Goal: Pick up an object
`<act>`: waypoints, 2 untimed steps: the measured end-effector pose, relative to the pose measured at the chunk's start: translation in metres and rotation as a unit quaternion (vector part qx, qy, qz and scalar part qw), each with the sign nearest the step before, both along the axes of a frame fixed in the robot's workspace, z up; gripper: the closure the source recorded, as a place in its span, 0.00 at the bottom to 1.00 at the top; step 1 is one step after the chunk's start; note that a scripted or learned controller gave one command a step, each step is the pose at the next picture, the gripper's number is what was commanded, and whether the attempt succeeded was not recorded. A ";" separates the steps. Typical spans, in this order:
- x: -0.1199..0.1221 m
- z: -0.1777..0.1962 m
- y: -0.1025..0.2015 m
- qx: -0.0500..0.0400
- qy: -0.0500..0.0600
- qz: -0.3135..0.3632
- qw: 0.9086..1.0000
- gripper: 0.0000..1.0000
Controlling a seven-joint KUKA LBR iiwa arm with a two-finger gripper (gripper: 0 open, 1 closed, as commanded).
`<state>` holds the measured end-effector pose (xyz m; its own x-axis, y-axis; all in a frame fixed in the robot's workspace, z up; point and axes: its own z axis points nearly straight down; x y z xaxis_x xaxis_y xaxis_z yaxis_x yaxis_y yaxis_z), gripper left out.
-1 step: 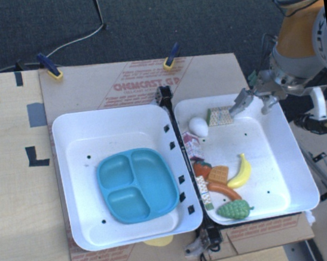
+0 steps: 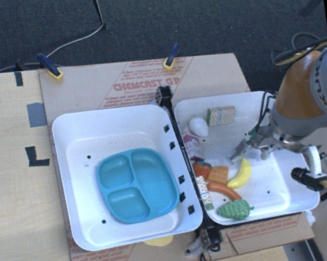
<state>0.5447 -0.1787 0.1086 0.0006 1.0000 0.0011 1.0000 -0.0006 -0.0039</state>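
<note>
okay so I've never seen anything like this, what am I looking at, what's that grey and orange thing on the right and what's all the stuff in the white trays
That is a robot arm, seen by one camera above the bench looking down at a slant. Its gripper reaches into the right tray, just above a toy banana; whether it holds anything is not clear. That tray also holds a green toy, an orange piece, a white egg shape and a small box. The left tray holds a blue divided plate.
</note>
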 end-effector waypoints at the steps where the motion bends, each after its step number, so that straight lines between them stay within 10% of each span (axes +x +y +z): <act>1: -0.062 -0.006 0.067 0.000 0.000 0.001 1.000 0.00; 2: -0.062 0.004 0.067 0.001 0.000 0.001 1.000 1.00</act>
